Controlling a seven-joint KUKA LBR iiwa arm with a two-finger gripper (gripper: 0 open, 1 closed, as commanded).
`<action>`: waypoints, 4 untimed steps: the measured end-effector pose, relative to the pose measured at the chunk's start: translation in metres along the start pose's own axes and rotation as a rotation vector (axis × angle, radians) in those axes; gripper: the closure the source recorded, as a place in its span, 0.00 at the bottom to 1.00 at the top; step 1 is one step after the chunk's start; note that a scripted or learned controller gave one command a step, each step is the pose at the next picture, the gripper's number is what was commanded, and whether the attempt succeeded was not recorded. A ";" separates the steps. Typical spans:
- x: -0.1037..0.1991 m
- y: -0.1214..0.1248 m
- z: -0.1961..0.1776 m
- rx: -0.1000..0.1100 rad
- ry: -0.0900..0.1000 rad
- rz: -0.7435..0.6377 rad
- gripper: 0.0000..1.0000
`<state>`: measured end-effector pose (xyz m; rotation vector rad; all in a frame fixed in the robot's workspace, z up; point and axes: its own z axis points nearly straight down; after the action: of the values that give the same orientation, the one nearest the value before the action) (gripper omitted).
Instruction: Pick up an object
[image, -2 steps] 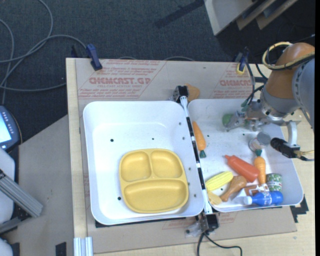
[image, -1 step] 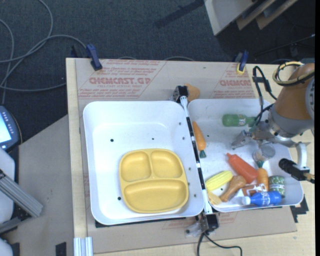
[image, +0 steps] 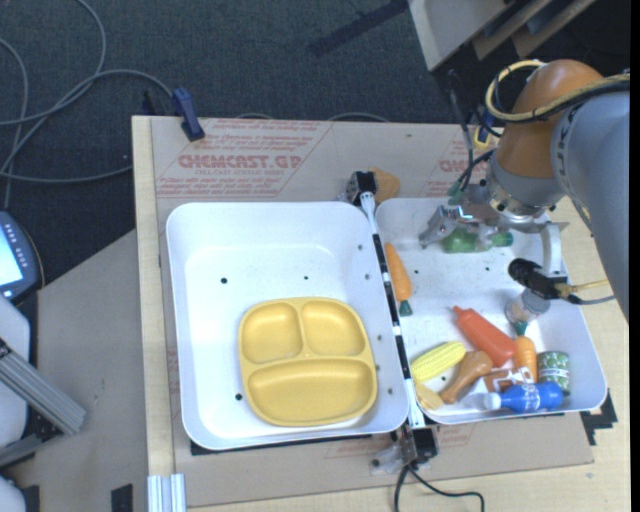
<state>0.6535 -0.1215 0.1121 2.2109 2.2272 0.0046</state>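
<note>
My gripper (image: 466, 228) hangs low at the back of the right bin (image: 590, 345), open, its fingers (image: 438, 224) spread to either side of a small green object (image: 463, 241) lying on the bin floor. Nothing is lifted. An orange carrot (image: 398, 275) rests against the bin's left wall. Toward the front lie a red-orange bottle (image: 483, 334), a yellow corn cob (image: 438, 359), a brown piece (image: 461, 378), a small orange piece (image: 526, 355), a green can (image: 554, 368) and a blue bottle (image: 526, 399).
The left bin (image: 205, 250) holds a yellow divided plate (image: 305, 360). A tan object (image: 384, 184) sits outside the bins, behind the divider clamp. A blue clip (image: 187, 112) lies on the cardboard at the back left.
</note>
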 end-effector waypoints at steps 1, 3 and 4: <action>-0.024 0.006 0.016 0.024 0.010 0.006 0.00; -0.059 0.011 0.026 0.028 0.019 0.005 0.00; -0.021 -0.060 0.028 0.011 0.004 0.007 0.00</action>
<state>0.5941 -0.1433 0.0843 2.2264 2.2268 -0.0034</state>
